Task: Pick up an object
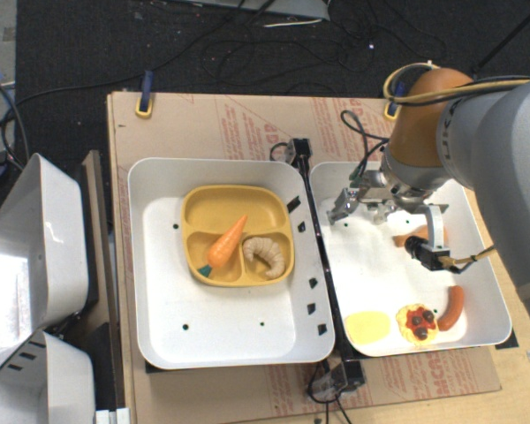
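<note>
My gripper (357,210) hangs over the upper left part of the right bin (371,272). It is open, with nothing between its metal fingers. In that bin lie a small orange piece (401,239) just right of the gripper, a red sausage (451,308), a round pizza-like toy (417,321) and a flat yellow disc (367,327) near the front wall. The left bin (155,272) holds a yellow divided plate (197,203) with an orange carrot (227,242) and a pale shrimp (266,254) in it.
A black divider strip (314,237) runs between the two bins. A black cable fitting (424,250) hangs off the wrist over the right bin. White tubs (31,237) stand beside the bench on the left. Cables lie on the dark floor behind.
</note>
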